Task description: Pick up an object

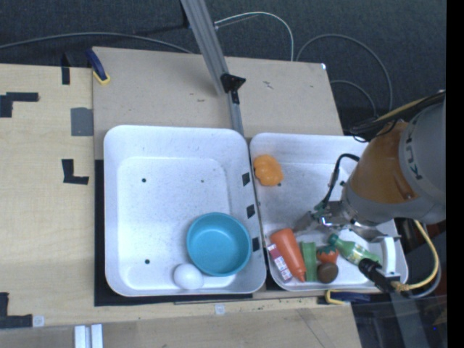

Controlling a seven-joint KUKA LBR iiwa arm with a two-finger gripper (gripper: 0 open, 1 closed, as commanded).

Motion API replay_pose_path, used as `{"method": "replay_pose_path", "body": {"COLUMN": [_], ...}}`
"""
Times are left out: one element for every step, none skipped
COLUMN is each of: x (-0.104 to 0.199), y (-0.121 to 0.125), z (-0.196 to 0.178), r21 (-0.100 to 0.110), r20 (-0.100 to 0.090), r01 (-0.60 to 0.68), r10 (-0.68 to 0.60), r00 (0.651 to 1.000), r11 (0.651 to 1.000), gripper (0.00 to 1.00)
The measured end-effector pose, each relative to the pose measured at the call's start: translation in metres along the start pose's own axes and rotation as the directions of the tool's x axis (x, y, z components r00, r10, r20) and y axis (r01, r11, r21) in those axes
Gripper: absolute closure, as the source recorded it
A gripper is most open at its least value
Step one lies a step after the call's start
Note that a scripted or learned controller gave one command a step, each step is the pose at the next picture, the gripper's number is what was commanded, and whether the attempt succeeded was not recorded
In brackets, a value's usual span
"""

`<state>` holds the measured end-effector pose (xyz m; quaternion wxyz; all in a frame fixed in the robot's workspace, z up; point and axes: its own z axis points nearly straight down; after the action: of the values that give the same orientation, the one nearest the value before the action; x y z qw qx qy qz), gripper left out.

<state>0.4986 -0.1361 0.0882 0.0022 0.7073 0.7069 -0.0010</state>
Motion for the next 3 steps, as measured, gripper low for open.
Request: {"method": "replay_pose_path", "body": {"x": [0.001, -0.001, -0.010], "y": [0.000, 0.001, -0.003], "z": [-0.011, -0.053, -0.102], "r21": [0.002, 0.000, -0.001], "r20": [-0.003, -0.004, -0.003], "r01": [0.002, 0.002, 0.001], "r10": [-0.002, -0.002, -0.001], "r00": [1.000, 1.000, 1.000], "r11": [1.000, 1.000, 1.000], "gripper": [1.00, 1.00, 1.00]}}
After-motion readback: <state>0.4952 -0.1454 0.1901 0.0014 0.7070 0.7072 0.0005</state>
